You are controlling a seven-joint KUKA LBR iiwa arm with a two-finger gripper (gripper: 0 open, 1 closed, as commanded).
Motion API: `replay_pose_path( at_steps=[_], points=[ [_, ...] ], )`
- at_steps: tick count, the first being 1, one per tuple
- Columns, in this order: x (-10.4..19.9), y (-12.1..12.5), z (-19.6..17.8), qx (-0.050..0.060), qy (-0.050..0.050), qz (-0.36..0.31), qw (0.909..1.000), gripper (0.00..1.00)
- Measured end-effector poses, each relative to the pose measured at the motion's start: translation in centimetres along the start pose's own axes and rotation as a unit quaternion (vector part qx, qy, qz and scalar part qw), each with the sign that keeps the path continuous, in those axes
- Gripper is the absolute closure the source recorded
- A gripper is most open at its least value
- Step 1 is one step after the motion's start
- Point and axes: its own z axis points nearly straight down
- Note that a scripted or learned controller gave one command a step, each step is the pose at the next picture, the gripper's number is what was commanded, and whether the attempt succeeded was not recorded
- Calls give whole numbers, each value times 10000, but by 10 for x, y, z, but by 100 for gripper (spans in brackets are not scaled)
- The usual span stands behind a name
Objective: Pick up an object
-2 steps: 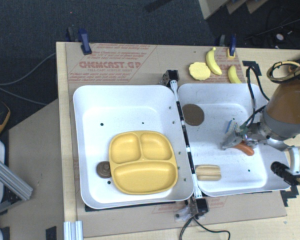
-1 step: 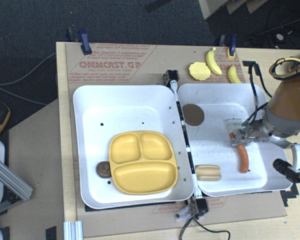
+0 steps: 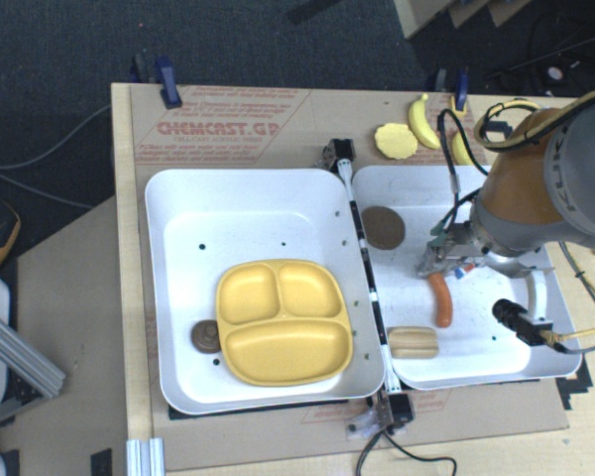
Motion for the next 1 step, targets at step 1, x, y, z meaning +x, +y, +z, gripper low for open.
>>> replay_pose_path(
  at_steps=[1],
  points=[
    [56,-11,-106,-38,0,-2,10000,100]
  ],
)
